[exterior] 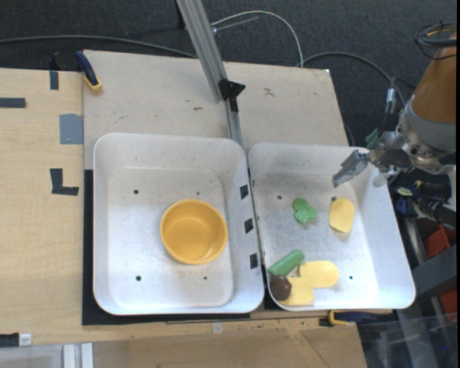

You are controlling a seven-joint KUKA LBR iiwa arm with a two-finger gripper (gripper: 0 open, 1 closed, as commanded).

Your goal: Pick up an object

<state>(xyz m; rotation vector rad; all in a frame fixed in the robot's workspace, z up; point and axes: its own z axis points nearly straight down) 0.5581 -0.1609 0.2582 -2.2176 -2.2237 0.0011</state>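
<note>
Overhead slanted view of the tabletop (153, 98) carrying two shallow white bins side by side. The left bin (115, 167) holds a yellow bowl (193, 231), upright, set toward its 5 o'clock part and apart from the walls. The right bin (383, 267) holds five small objects. A small green piece (303, 211) lies near the bin's centre; a pale yellow piece (341, 215) lies just beside it at 3 o'clock, the two apart. Toward the 6 o'clock wall, a green cylinder (286, 264) lies tilted, its lower end touching a dark brown piece (280, 287). A yellow oval piece (319, 274) rests against a flatter yellow piece (300, 296) along the front wall.

The arm enters at 3 o'clock, its orange band (437, 79) visible above the wrist. The tool (349, 169) hangs over the right bin's 2 o'clock corner, above and apart from the pale yellow piece. Nothing is seen between its fingers; whether they stand wide or narrow cannot be told. A grey metal pole (203, 37) slants from 12 o'clock to the seam between the bins.
</note>
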